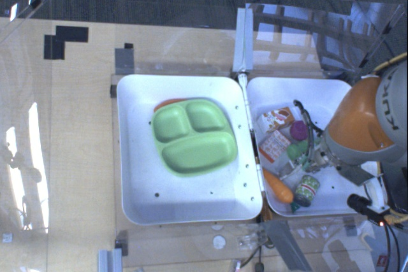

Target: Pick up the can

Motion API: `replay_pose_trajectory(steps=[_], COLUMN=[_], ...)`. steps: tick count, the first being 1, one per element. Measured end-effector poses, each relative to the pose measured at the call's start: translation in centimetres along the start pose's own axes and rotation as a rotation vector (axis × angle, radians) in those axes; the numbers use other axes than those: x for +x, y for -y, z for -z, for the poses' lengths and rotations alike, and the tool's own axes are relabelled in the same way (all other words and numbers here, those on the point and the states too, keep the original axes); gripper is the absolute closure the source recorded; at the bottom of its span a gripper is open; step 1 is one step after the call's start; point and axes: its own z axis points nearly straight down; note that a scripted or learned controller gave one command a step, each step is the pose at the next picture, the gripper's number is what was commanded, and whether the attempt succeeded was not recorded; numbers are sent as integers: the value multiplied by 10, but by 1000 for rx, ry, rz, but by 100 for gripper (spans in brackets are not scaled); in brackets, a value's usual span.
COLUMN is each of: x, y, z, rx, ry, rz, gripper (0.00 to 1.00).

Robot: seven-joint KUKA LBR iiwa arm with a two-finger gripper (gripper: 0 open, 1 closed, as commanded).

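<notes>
The can (pixel 306 189) is lying tilted near the front of the right bin (pixel 331 89), just beside the carrot (pixel 278 186).

The gripper (pixel 312 159) is hanging just behind the can among the clutter, and whether it is parted or closed is impossible to tell. Farther back, a purple ball (pixel 298 130), a green item (pixel 297 150) and two small packets (pixel 276 137) are sitting together. In the left bin (pixel 134 200), a green divided tray (pixel 193 136) is resting.

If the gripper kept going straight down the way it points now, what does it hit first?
Probably the green item or the clear wrapper beside it, directly beneath the gripper; the can lies nearer the bin's front wall. Depth is hard to judge.
</notes>
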Motion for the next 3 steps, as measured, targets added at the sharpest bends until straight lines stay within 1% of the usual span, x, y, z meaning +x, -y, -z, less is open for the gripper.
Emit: replay_pose_trajectory(steps=[1, 2, 3], x=[-10, -17, 2], y=[4, 9, -2], z=[-1, -2, 1], rx=[2, 9, -3], ry=[-8, -12, 2], rz=[75, -181, 50], gripper=[0, 0, 0])
